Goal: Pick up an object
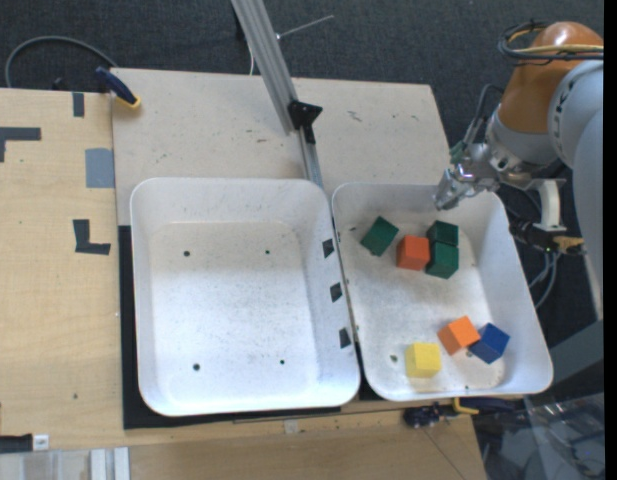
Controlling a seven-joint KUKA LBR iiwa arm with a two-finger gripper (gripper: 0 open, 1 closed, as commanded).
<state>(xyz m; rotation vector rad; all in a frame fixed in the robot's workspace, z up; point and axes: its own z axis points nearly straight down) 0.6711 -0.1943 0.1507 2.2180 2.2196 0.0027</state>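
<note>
The right bin (518, 298) holds several small blocks. A green block (379, 236) lies near its back left, an orange-red block (413, 252) sits beside it, and a dark green block (443, 249) touches that one on the right. Toward the front lie a yellow block (423, 359), an orange block (458, 334) and a blue block (491, 342). My gripper (449, 196) hangs over the bin's back right corner, just behind the dark green block, with nothing seen between its fingers.
The left bin (148, 268) stands beside the right one. A slanted metal rail (273, 63) runs down to the gap between the bins. Cables hang at the right by the arm (548, 98).
</note>
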